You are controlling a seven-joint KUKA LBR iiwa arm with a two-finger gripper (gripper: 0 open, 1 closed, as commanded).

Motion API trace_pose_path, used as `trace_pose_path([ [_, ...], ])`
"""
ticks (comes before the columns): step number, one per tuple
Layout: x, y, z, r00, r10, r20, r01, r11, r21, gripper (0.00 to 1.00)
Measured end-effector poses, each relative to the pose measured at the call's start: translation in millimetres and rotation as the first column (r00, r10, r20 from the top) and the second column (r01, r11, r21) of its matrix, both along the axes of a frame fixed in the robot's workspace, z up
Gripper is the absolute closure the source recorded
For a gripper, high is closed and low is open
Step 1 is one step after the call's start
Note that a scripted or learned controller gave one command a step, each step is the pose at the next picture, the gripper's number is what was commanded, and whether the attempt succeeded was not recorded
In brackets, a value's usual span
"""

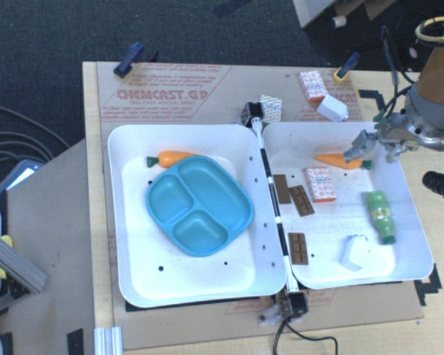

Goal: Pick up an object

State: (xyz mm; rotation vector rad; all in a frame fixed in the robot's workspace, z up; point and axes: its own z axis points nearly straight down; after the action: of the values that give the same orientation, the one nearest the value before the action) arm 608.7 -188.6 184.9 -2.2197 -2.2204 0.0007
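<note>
The right bin [411,261] holds an orange toy carrot [334,161], a red and white box [322,184], a green bottle [379,215], a white block [355,252] and three brown bars [302,200]. My gripper [375,151] hangs over the bin's far right part, just right of the carrot's leafy end. It is open, with nothing between its fingers. One finger [357,149] points down-left, close to the carrot's right tip. The left bin [126,220] holds a blue divided plate [198,204] and a second carrot [174,157].
A black divider [272,202] joins the two bins. Behind them on the cardboard lie a red and white box [311,84], a white block [331,109] and a patterned packet [271,108]. Blue clamps [127,59] hold the board's far edge. Cables run at the left.
</note>
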Motion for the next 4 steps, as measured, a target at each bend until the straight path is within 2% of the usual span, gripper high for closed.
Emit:
trace_pose_path([
  [1,8,33,-89,1.000,0.000,0.002,0.000,1.000,0.000,0.00],
  [2,49,52,-97,1.000,-0.006,-0.011,0.006,1.000,-0.001,0.00],
  [3,49,52,-87,1.000,-0.005,-0.015,0.005,1.000,-0.002,1.00],
  [4,49,52,-87,1.000,-0.005,-0.015,0.005,1.000,-0.001,0.00],
])
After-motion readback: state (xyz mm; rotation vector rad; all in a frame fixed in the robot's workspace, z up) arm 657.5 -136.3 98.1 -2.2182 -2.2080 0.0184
